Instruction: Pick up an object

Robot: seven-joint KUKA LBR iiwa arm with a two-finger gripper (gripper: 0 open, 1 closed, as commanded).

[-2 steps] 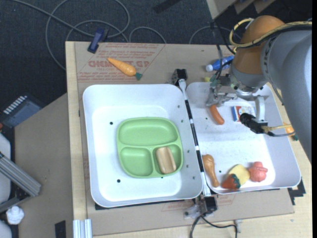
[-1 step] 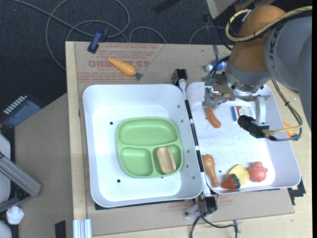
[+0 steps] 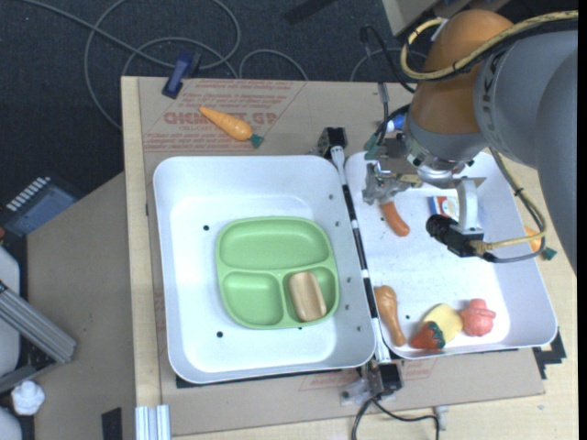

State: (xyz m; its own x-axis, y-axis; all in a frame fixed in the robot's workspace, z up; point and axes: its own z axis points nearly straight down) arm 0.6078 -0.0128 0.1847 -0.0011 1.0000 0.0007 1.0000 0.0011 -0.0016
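Observation:
My gripper (image 3: 383, 189) hangs over the upper left part of the right bin (image 3: 514, 273). A small orange sausage-shaped toy (image 3: 396, 218) lies in that bin just below the gripper, and whether they touch cannot be made out. Near the bin's front edge lie a brown sausage toy (image 3: 387, 312), a yellow and red toy (image 3: 436, 326) and a pink-red strawberry toy (image 3: 477, 317). Nothing is visibly held.
The left bin (image 3: 183, 246) holds a green divided plate (image 3: 266, 246) with a tan bread roll (image 3: 307, 296) in its lower right compartment. A toy carrot (image 3: 229, 123) lies on the cardboard behind the bins. A black cabled part (image 3: 454, 232) hangs beside the wrist.

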